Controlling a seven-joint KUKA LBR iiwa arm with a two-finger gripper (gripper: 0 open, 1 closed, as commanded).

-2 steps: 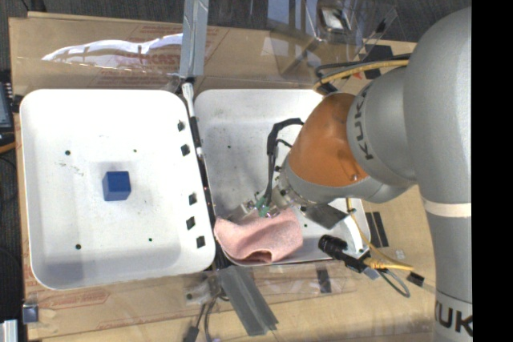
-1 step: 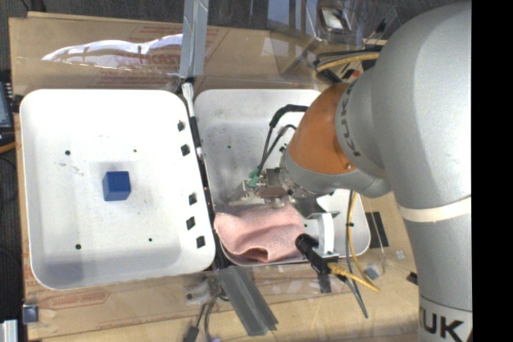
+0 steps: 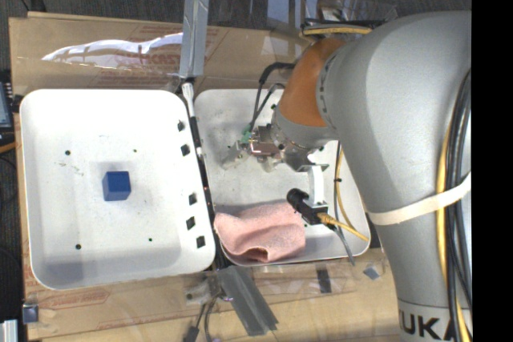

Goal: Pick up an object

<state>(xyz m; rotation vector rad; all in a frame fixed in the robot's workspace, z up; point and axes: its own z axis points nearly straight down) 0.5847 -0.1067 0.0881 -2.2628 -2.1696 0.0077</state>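
A small blue cube [image 3: 117, 185] lies in the left bin [image 3: 48, 116], a little left of its middle. A folded pink cloth [image 3: 260, 233] rests along the near edge of the right bin [image 3: 210, 110]. My gripper [image 3: 238, 150] hangs low over the far left part of the right bin, close to its floor, above and apart from the cloth. The wrist and the big grey arm [image 3: 401, 132] cover the right half of that bin.
A row of black clips [image 3: 192, 172] runs along the wall between the two bins. Cardboard [image 3: 96, 52] lies under and behind the bins. A grey taped bracket [image 3: 194, 36] stands at the far edge between them.
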